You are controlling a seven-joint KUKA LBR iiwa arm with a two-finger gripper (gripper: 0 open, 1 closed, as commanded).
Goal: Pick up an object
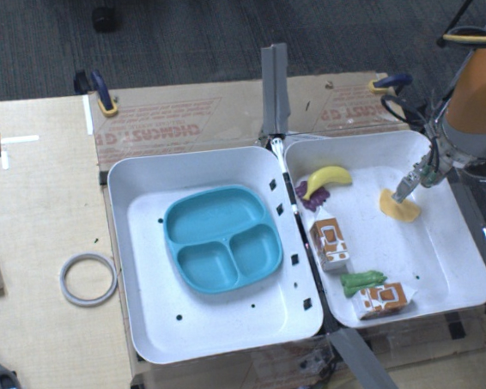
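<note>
Bins stand side by side on the surface [36,194], the left bin [136,244] holding a teal divided plate [223,239] and the right bin [455,245] serving as the landmark for the action. Reaching in from the right, the grey arm [469,127] with its orange band lowers its pincer [408,187] into the far right part of the right bin, its tip at the near edge of a pale yellow piece [399,206] lying on the bin floor. Whether the pincer is apart or together cannot be told from this angle, and nothing is seen between its fingers. A yellow banana [328,178] lies near the right bin's far left corner, with a purple item [302,192] just beside it. A small orange-and-white carton [329,243] rests along the bin's left wall. Nearer the bin's front edge, a green toy [362,281] touches a second orange-and-white carton [384,300]. Well outside the right bin, beyond the left bin, a grey ring [89,278] lies on the surface.
</note>
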